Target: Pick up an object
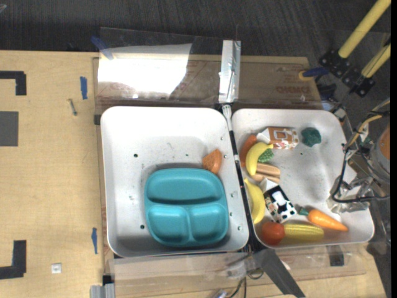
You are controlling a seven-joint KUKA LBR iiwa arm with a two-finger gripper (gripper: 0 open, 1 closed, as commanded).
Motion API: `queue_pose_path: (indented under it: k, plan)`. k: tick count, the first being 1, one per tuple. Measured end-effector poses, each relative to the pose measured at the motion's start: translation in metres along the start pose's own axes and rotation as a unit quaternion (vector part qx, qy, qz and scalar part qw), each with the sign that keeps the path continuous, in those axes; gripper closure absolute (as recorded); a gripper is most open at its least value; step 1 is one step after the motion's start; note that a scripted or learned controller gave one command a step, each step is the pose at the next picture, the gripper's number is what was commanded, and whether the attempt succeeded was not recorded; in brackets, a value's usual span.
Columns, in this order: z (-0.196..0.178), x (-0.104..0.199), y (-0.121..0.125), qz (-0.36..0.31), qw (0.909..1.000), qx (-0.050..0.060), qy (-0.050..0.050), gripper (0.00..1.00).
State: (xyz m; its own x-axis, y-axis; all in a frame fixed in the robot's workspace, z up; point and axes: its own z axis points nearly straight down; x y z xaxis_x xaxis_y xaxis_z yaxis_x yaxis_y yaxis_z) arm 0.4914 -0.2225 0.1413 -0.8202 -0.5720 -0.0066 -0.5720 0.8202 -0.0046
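The right bin holds a pile of toy food along its left and front sides. In it are a yellow banana, a second banana, an orange carrot, a red tomato, and a long yellow piece. A black-and-white toy, a small printed carton and a teal-green lump lie there too. The left bin holds a teal divided tray and a small orange piece by its right wall.
Dark cables and metal hardware hang over the right bin's right rim. Yellow poles stand at the top right. A clear plastic sheet lies behind the left bin. The wooden bench stretches to the left.
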Motion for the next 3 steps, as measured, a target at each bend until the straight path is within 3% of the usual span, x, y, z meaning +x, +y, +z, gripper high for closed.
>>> queue_pose_path:
  k: [1, 2, 3]
  plan:
    - [0.005, -0.007, 0.0, -0.224, 0.9745, -0.001, 0.0, 0.0]
    - [0.017, -0.013, -0.008, -0.311, 0.9503, -0.002, 0.0, 0.0]
    - [0.033, 0.002, 0.002, -0.415, 0.91, -0.004, 0.0, 0.0]
